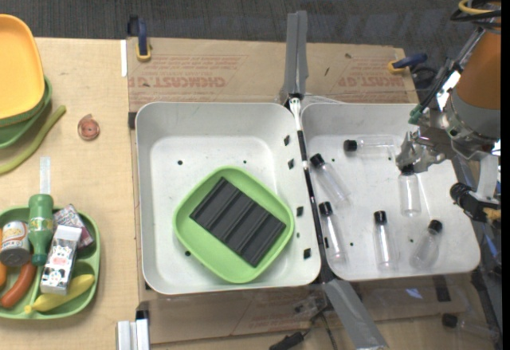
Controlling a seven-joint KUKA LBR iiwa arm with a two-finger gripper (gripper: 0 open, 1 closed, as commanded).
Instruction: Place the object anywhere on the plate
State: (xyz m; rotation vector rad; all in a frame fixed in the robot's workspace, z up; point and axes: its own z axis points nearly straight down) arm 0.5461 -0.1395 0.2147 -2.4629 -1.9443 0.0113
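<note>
Cardboard sheeting [263, 73] lies flat on the bench under two white bins and carries red printing that appears upside down from the camera; it seems to read "CHEMCAST GP", though the letters are faint. The left bin [155, 181] holds a green plate [188, 217] with a dark ribbed insert [239, 220] resting at a slant on it. The right bin [362, 129] holds several clear vials with black caps, scattered well apart: one [329, 178] near the divider, one [383, 241] lower in the middle, another [426, 245] toward the lower right corner. The gripper [409, 159] hovers over the right bin's upper right area, just above a vial [409, 195] standing below it; whether the jaws are apart or closed, or have hold of anything, I cannot tell. On the far left sits a green tray [86, 289] of toy food, where a small carton's label is too small to read.
</note>
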